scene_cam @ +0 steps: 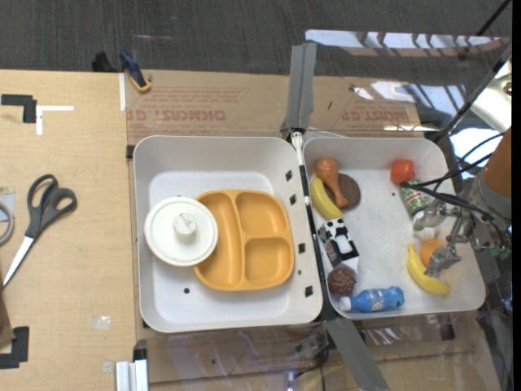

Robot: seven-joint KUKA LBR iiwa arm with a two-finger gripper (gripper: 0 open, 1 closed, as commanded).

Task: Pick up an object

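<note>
Yellow banana (425,274) lies in the right bin (383,218), just below the gripper (444,239); whether the gripper is released or clenched cannot be told. A miss is risked, judged likely if the curved fruit is nudged toward the wall.

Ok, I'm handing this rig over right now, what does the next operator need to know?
Gripper: low in the right bin, at its right side, over a banana and an orange object; grip unclear.
Also in that bin: second banana, red ball, blue bottle.
Left bin: yellow divided plate, white lid.
Done: nothing visibly lifted.
Left: grasp and raise one object.
</note>
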